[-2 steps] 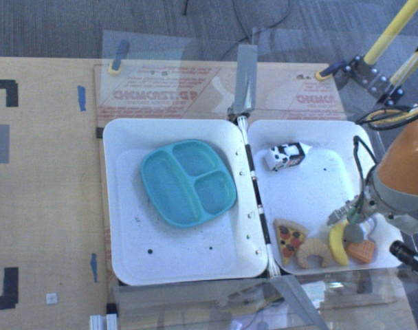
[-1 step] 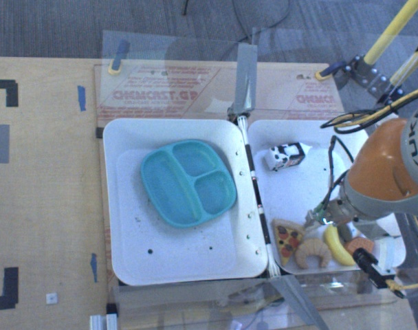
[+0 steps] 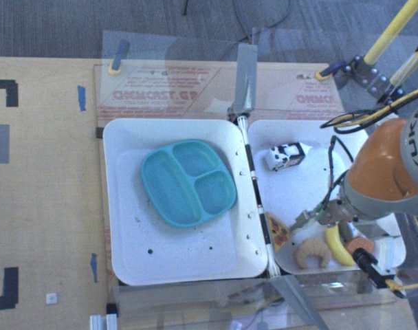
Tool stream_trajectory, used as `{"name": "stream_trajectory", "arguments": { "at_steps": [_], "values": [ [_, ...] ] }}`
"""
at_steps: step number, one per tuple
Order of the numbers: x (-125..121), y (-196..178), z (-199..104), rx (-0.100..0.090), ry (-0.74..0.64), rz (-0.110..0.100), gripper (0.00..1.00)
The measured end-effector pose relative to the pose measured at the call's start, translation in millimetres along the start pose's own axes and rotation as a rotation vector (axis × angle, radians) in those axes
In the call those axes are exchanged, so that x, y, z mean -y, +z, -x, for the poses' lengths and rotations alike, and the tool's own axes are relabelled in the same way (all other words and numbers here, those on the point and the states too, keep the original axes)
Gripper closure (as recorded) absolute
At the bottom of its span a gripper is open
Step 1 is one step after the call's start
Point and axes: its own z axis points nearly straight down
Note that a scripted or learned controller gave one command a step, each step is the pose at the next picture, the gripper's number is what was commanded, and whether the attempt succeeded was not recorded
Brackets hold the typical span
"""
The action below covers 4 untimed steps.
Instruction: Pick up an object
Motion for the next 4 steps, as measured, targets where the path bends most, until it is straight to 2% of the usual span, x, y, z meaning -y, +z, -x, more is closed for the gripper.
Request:
{"name": "stream_trajectory", "arguments": {
  "at_steps": [1, 2, 3, 4],
  "values": [
    [15.6, -14.5, 56.1, -0.011, -0.237, -0.004, 0.00],
    [11.5, 1.0, 57.5, -0.009, -0.220, -0.004, 0.00],
    [10.7, -10.2, 61.6, -0.002, -0.213, 0.003, 1.00],
    [11.0, -10.0, 61.7, -0.002, -0.213, 0.003, 0.00]
  ]
}}
